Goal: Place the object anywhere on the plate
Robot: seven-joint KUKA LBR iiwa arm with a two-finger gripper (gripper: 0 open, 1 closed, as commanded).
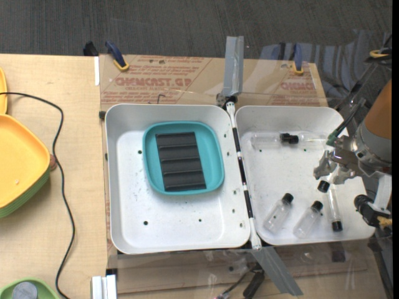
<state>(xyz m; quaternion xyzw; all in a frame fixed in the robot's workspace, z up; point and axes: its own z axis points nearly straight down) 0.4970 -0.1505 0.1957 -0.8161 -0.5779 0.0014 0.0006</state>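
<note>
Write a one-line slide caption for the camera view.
End effector over the right bin among clear black-capped vials; teal plate waits in the left bin.

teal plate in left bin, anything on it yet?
Only a black ribbed insert. The teal plate carries no vials; the clear vials lie in the right bin.

Noted: teal plate [183, 157] with black ribbed insert [181, 161]; white bins [124, 185]; clear vials [278, 209] with black caps; yellow dishes [19, 161] stacked over green; brown cardboard [162, 80] printed red; black cable [61, 185] on pale wood.
</note>
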